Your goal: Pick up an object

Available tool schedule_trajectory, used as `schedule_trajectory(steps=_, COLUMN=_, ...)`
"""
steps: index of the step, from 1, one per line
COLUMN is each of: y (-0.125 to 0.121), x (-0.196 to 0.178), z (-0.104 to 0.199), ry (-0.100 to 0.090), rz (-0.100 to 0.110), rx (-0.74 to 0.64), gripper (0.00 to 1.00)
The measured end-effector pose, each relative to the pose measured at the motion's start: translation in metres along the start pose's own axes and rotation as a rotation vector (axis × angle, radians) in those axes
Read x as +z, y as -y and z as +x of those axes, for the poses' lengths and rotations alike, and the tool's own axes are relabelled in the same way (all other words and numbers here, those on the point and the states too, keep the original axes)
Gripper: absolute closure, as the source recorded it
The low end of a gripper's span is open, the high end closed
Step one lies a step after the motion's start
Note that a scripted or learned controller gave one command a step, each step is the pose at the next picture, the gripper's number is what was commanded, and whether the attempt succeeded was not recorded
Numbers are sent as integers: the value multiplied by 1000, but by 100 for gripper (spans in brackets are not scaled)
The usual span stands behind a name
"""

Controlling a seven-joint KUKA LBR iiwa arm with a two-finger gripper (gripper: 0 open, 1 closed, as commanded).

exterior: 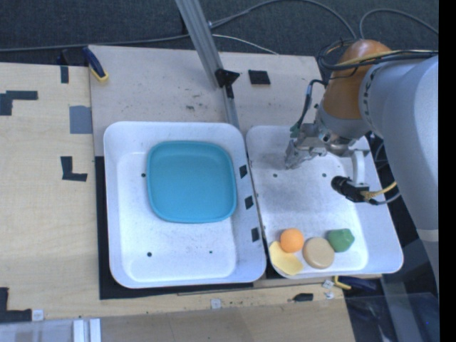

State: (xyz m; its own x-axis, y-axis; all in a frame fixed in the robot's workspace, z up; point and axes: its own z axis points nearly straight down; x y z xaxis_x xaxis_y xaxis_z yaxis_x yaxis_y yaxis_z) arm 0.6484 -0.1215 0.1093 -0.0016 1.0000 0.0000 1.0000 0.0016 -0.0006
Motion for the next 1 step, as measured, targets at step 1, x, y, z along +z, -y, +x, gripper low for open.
schedule_trajectory(steps=1, y=-4, x=-45, z=-6, ry=0, rz=-3, rx=1, gripper=100)
